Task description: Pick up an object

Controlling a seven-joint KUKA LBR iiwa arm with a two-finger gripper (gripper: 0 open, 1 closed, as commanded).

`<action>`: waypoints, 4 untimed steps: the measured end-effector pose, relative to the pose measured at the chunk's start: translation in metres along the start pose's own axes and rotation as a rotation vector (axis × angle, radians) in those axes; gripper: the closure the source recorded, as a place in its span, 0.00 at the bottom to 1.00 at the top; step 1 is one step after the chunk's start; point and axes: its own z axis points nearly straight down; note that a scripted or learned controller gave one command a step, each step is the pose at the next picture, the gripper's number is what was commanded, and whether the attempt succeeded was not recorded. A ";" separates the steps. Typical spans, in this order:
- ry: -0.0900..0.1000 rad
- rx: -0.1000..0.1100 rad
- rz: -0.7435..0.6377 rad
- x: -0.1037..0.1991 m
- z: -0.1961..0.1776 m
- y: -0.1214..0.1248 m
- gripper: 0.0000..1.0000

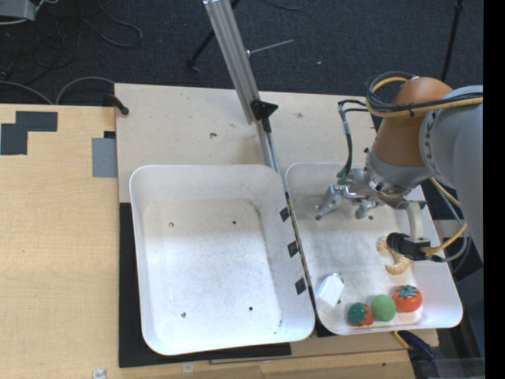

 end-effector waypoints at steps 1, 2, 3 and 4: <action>-0.001 -0.006 0.000 0.001 0.029 0.000 0.00; 0.000 -0.006 0.004 0.000 0.018 0.000 1.00; -0.001 -0.011 0.004 0.004 -0.028 -0.007 1.00; -0.002 -0.012 -0.001 0.003 -0.090 -0.003 1.00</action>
